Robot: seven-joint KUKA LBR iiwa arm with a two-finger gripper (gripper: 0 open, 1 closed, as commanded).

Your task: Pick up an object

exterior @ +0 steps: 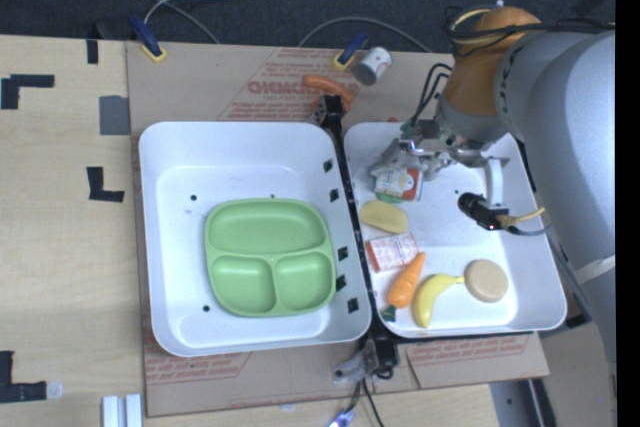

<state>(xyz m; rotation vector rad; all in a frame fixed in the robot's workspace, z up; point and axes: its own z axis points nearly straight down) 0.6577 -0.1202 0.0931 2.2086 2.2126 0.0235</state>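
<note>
**Q:** Pose?
**A:** My arm [560, 115] reaches in from the right, wrist bent down over the far left part of the right bin [480, 327]. My gripper [412, 155] hangs low there. Whether it is apart or closed, I cannot tell.

**Q:** Target?
**A:** A carton [393, 183], white with red and green, lies just at the near side of the gripper. Contact cannot be judged, and nothing is seen clamped.

**Q:** What crowds it, nearest first?
**A:** A banana [430, 300] sits at the near wall with a carrot [405, 282] touching its left end. A tan disc [487, 280] lies just right of the banana. Farther in is a red-white packet [388, 252], then a yellow lump [384, 216] just before the carton.

**Q:** Other container?
**A:** The left bin [170, 215] holds a green divided plate [270, 255], lying flat.

**Q:** Beyond the bins?
**A:** An orange piece [328, 84] lies on the cardboard [250, 85], and farther off a blue clip [350, 50].
</note>
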